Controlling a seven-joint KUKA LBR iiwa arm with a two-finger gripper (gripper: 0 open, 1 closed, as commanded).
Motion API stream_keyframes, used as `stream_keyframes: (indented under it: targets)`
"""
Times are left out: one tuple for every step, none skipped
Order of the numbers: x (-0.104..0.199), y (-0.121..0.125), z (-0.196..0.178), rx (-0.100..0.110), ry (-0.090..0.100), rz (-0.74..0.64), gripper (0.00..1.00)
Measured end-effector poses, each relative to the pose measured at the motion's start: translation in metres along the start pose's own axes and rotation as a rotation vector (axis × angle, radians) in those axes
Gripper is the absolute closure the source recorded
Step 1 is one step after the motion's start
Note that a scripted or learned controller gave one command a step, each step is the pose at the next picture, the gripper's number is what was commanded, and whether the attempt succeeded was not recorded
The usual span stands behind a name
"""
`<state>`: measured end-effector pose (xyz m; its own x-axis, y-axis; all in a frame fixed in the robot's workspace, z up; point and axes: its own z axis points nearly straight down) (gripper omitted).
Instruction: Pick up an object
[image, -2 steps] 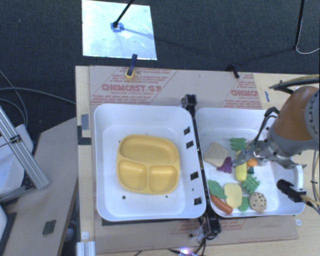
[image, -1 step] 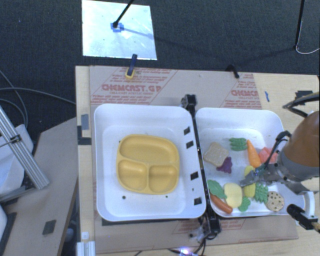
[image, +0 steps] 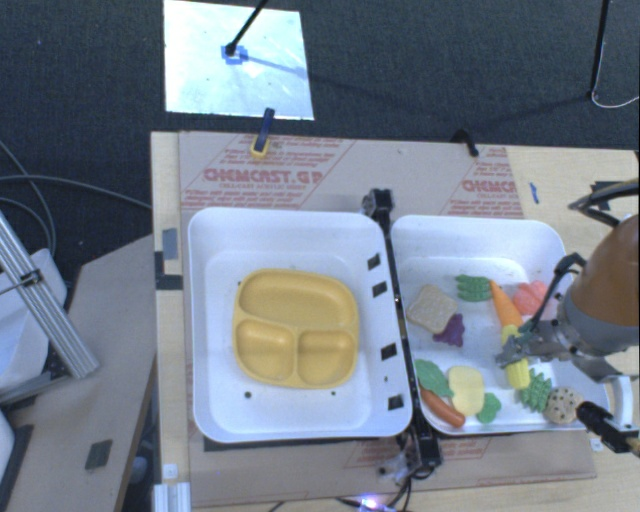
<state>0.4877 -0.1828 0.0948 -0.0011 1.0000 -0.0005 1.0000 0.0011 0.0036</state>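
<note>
The right bin (image: 470, 240) holds toy food: a bread slice (image: 431, 309), purple grapes (image: 451, 329), a green pepper (image: 472, 288), a carrot (image: 503, 303), a pink piece (image: 530, 297), a yellow corn cob (image: 517, 373), a pale lemon-like piece (image: 466, 385), a sausage (image: 441, 407), green leaves (image: 432, 376) and a cookie (image: 561, 405). My gripper (image: 516, 352) is low at the bin's right side, right over the corn cob and the carrot's lower end. Its fingers are dark and small against the toys.
The left bin (image: 290, 235) holds a yellow divided plate (image: 296, 327). A black hinge strip (image: 390, 300) runs between the bins. The arm's orange band (image: 608, 285) and grey wrist cover the right bin's right rim. Cardboard lies under both bins.
</note>
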Motion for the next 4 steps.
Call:
stream_keyframes:
  targets:
    - [0.033, 0.029, -0.031, -0.002, 0.000, -0.007, 1.00]
    - [0.096, 0.074, 0.010, -0.005, -0.002, -0.009, 1.00]
    - [0.165, 0.136, -0.097, -0.013, 0.002, -0.012, 1.00]
    - [0.232, 0.126, -0.130, -0.001, 0.003, -0.009, 1.00]
